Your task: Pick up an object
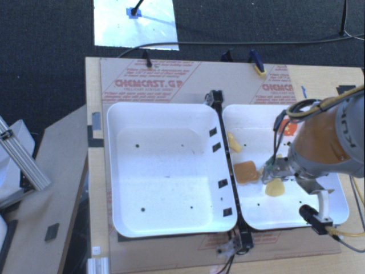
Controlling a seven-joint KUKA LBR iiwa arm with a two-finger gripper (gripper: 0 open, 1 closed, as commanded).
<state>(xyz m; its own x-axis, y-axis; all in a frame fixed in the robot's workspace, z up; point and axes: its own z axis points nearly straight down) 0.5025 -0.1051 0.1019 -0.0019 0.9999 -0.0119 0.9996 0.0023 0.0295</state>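
3 objects lie in the right bin, as we see it. The pale yellow piece sits just under the gripper, the brown block beside its left, the yellow strip farther back. Whether it clasps anything, we cannot tell.

Even bright overhead light, bins near-overexposed, soft focus throughout.

You saw a thick grey arm with a broad orange band above the wrist. Yellow and black cables looped over it, and a small black fitting projected beneath.
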